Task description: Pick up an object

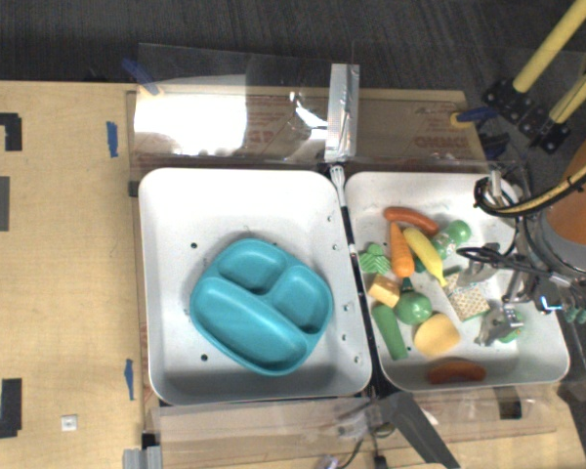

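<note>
Approach step: metal two-finger gripper (498,326) lowered right of round yellow plastic fruit (437,334); jaw state unclear; needs leftward alignment.

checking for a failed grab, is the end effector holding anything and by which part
Cannot be told. The end effector is low in the right bin, next to the toy food, but it is too small and cluttered to see anything held.
</note>
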Motion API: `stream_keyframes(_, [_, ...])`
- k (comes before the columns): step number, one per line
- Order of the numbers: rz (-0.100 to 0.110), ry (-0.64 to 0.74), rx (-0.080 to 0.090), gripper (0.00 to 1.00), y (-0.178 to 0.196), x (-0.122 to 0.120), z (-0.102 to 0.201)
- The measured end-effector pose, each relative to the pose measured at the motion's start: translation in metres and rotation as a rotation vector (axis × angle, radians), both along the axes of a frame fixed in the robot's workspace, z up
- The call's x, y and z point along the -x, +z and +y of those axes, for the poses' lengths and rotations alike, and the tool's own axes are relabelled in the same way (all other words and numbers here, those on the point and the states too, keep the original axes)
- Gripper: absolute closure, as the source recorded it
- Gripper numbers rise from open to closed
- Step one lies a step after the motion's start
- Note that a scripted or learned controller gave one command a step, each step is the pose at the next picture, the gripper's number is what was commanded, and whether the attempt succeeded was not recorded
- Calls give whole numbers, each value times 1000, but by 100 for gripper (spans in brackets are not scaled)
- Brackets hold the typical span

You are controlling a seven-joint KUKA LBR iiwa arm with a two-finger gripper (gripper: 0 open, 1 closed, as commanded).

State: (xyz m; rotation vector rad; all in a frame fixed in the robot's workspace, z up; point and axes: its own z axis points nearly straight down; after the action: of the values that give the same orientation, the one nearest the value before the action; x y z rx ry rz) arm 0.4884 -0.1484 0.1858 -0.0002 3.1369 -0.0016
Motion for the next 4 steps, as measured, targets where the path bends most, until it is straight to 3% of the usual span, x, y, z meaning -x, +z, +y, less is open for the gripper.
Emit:
stream_keyframes(1, [-10,123,1,0,-87,3,33])
stream_keyframes(2, [5,52,-2,0,-49,-98,46])
stream_keyframes(3, [-13,3,1,0,-91,-107,57])
stream_keyframes(4, [-17,25,1,0,-91,-106,57])
